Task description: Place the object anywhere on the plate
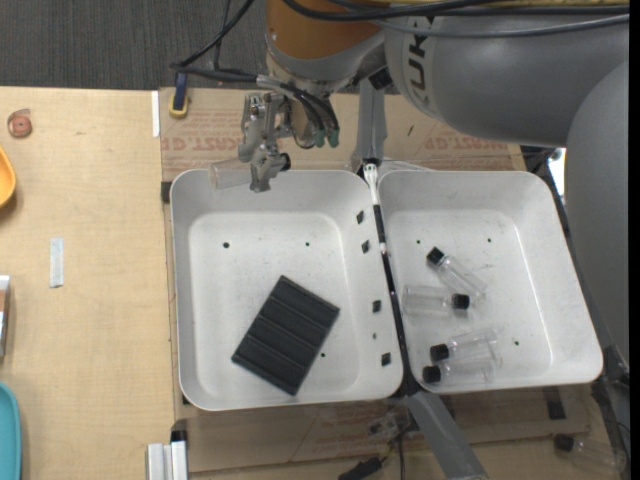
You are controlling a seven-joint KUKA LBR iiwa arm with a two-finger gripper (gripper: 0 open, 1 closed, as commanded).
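One arm (500, 58) over left bin (200, 298)

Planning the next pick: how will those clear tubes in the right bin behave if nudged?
The tubes are round and lie flat, so they would probably roll. Clear smooth walls suggest a slippery grip. They look small and likely light.

Matt black ribbed plate (287, 334) lies in a smooth white plastic bin (200, 218); clear glossy vials (455, 278) alongside.

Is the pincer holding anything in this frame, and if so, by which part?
Yes: the pincer holds a clear vial by one end, sticking out sideways over the left bin's far rim.
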